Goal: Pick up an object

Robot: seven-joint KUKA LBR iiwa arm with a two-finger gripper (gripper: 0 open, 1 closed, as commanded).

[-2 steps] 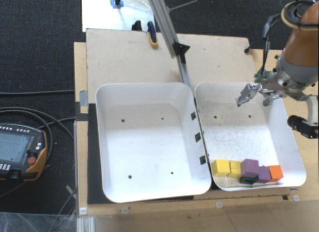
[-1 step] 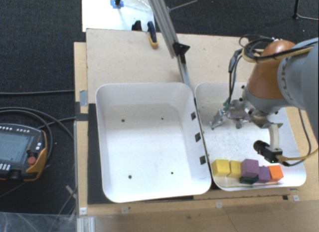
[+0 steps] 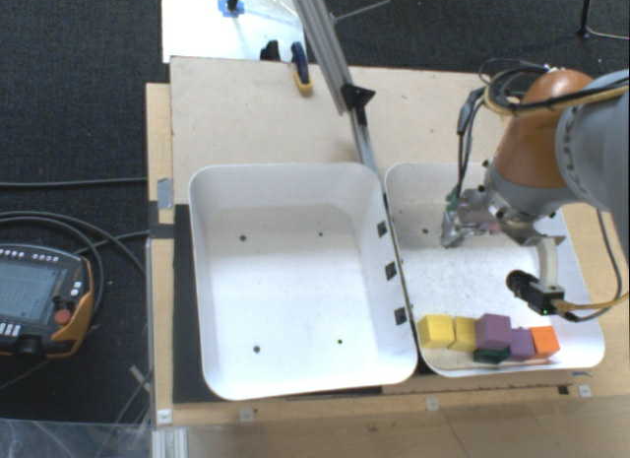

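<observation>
Several small blocks lie in a row along the near edge of the right bin [image 3: 425, 178]: two yellow blocks [image 3: 448, 332], a purple block [image 3: 494, 328], a dark green block [image 3: 490, 355], a smaller purple block [image 3: 521, 345] and an orange block [image 3: 544, 340]. My gripper [image 3: 455, 230] hangs over the middle left part of this bin, well behind the blocks and near the wall shared with the left bin. Nothing shows in the gripper. The grey arm with its orange band [image 3: 536, 136] reaches in from the right.
The left bin [image 3: 211, 188] stands beside the right one on the bench. A slanted metal pole [image 3: 325, 37] crosses the back of the bench. A yellow-handled clamp [image 3: 300, 67] lies there. A teach pendant [image 3: 37, 298] rests on the floor at left.
</observation>
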